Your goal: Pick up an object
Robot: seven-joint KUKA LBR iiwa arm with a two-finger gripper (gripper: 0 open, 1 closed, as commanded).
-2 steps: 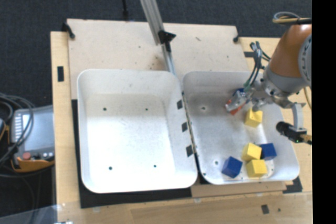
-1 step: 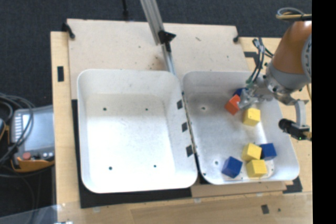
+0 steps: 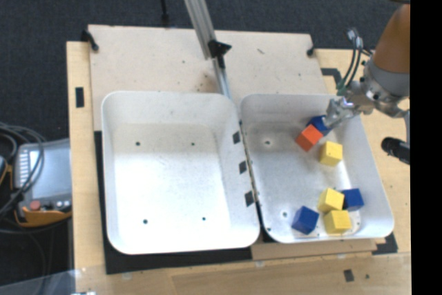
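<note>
In the right bin (image 3: 276,176) lie several small cubes. An orange cube (image 3: 309,138) sits at the upper middle with a blue cube (image 3: 319,125) touching its upper right side. A yellow cube (image 3: 331,153) lies just below them. Near the bin's lower right corner are two yellow cubes (image 3: 331,200) (image 3: 338,221) and two blue cubes (image 3: 353,198) (image 3: 304,219). My gripper (image 3: 334,114) reaches in from the right and hangs just above and right of the blue and orange pair. Its fingers are too small to read.
The left bin (image 3: 173,169) lies beside the right one. A slanted metal pole (image 3: 197,3) rises from the bench behind the bins. Cables and a grey box (image 3: 34,176) lie off the bench at the left.
</note>
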